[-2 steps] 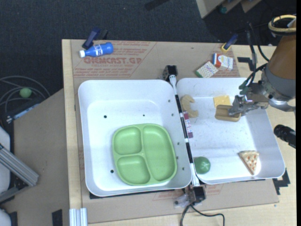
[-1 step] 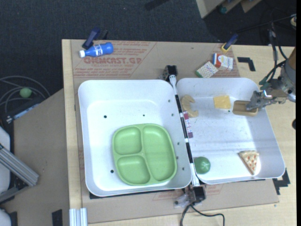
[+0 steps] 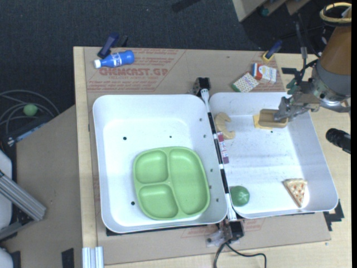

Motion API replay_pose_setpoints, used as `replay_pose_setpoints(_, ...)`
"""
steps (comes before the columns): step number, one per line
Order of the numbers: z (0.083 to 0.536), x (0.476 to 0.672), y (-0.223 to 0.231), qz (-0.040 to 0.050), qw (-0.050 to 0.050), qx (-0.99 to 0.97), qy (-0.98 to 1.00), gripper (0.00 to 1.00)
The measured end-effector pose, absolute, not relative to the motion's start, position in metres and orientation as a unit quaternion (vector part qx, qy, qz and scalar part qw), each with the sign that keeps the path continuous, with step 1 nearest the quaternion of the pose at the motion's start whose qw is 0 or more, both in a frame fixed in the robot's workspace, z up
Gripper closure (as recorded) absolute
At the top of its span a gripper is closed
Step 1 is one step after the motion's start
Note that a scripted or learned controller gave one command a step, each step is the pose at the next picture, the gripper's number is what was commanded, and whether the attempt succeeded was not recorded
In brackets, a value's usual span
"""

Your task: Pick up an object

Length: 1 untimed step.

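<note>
A tan toast slice [image 3: 271, 119] sits tilted between the claw's [image 3: 286, 111] fingers, above the right bin [image 3: 312, 149].

Room light is even and fairly bright, coming from overhead. White bins [image 3: 111, 149] look a touch washed out, the left one brightest, with soft grey shading along its inner walls. Green divided plate [image 3: 170, 182] casts only a thin shadow on its lower edge. Faint speckling shows on the right bin's floor [image 3: 268, 155]. Dark carpet [image 3: 50, 21] up top goes nearly black, with low detail. Overall sharpness is middling and small items read soft. The arm [image 3: 334, 60] at the right edge is slightly blurred. No hard glare spots, no obvious edge warping.
</note>
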State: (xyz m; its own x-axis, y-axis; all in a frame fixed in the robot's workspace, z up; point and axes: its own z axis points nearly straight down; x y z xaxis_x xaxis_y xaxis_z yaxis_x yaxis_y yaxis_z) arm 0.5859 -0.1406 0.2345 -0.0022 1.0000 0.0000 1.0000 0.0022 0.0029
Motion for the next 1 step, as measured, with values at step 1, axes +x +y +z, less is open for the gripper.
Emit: replay_pose_setpoints(1, 0.2331, 0.5836, -0.1454, -0.0001, 0.000, 0.707, 0.707, 1.00)
